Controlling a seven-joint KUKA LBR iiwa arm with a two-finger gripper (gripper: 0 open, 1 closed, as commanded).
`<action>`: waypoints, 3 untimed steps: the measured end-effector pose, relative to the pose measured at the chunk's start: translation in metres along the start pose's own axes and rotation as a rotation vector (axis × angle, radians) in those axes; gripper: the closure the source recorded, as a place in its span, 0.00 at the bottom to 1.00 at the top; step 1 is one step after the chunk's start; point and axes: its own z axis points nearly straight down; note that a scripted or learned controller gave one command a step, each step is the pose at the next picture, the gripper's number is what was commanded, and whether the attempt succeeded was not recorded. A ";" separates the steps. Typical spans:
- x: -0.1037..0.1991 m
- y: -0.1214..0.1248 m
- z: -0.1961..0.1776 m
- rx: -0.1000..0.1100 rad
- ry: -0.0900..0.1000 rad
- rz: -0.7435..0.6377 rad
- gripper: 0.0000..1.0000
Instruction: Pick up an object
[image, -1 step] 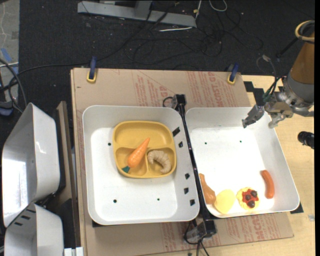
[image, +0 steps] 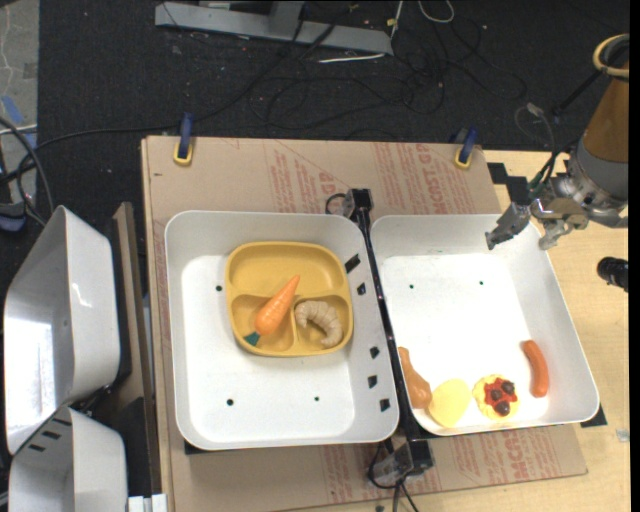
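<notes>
The gripper (image: 527, 228) hovers over the upper right corner of the right bin (image: 470, 300), its fingers spread wide with nothing between them. Well below it, along that bin's near edge, lie a toy sausage (image: 538, 367), a small pizza (image: 497, 395), a yellow disc (image: 450, 401) and a chicken drumstick (image: 413, 378). In the left bin (image: 200, 400), a yellow divided plate (image: 250, 265) holds a carrot (image: 277, 305) and a shrimp (image: 321, 320).

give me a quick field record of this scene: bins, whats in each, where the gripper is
left bin: yellow divided plate holding a carrot and a shrimp
right bin: drumstick, yellow disc, small pizza, sausage, all along its near edge
gripper: open, holding nothing, over the right bin's far right corner
</notes>
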 end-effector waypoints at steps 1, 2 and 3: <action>-0.009 0.001 0.050 0.004 0.001 0.003 0.00; -0.016 0.004 0.097 0.004 0.001 0.003 0.00; -0.015 0.004 0.138 0.002 0.000 0.001 0.00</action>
